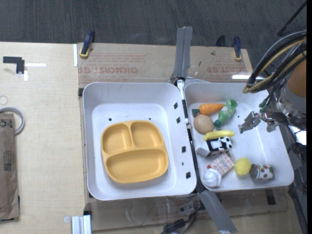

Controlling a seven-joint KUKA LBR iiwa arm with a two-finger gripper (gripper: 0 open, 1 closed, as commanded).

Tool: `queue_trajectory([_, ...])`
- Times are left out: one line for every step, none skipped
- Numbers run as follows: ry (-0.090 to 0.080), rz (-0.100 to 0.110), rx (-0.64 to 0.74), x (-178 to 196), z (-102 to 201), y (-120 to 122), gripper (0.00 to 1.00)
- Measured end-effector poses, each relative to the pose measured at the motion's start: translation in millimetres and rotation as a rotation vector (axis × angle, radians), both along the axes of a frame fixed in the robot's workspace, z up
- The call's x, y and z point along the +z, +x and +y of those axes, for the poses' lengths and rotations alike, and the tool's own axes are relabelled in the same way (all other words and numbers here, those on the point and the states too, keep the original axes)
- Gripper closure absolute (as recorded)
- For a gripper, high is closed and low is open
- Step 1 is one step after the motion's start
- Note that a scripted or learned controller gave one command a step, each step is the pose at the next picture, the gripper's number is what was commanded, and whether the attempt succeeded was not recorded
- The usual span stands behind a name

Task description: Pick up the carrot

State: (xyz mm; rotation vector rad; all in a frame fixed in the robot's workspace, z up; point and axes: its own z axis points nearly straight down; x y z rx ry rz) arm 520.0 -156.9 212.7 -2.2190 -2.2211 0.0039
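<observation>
Over the right bin's (285, 152) right-hand part, the gripper (249, 123) is hanging with its two fingers spread apart and pointing toward the clutter on the left; nothing is sitting between them. Behind it the grey arm (292, 89) with its orange band is reaching in from the right, cables looping above.

Just left of the fingers, a green bottle (226, 111) is lying tilted, and the carrot (211, 108) is lying beside it near the bin's back wall, its orange body pointing left and its green top touching or nearly touching the bottle. Below the carrot a brownish egg-shaped thing (203, 124) is sitting close, then a banana (219, 135), a black-and-white toy (219, 144), a small printed card (224, 164), a white round item (212, 177), a lemon (243, 167) and a small can (263, 172).

Judging by its look, the carrot is probably a light, stiff plastic toy with a smooth, tapering surface that may be slippery. The thicker middle of the orange body looks like the best place to close on, across its width, keeping clear of the bottle and the egg-shaped neighbour.

Farther left, the left bin (92, 130) is holding a yellow divided plate (134, 151).
</observation>
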Motion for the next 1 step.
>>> queue_trajectory([-0.001, -0.003, 0.115, -1.9, 35.8, 69.1, 0.00])
